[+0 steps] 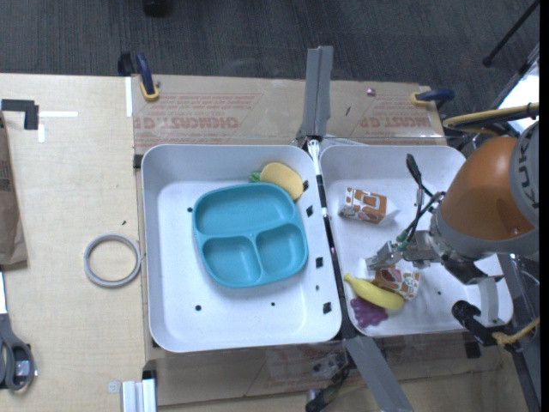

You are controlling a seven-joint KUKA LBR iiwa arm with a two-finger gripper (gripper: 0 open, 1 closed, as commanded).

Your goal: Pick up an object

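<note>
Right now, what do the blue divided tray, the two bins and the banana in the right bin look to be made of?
Blue divided tray: moulded plastic, smooth matte, uniform colour.
Left bin and right bin: white plastic or coated metal, can't tell; smooth, rounded corners.
Banana: probably a plastic or rubber toy, evenly yellow.

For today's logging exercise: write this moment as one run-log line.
tool: over right bin | nearest: small carton, banana | grasp: unconfirmed

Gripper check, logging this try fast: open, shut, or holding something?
Gripper: cannot be told; it sits low in the right bin above a small carton.
</note>
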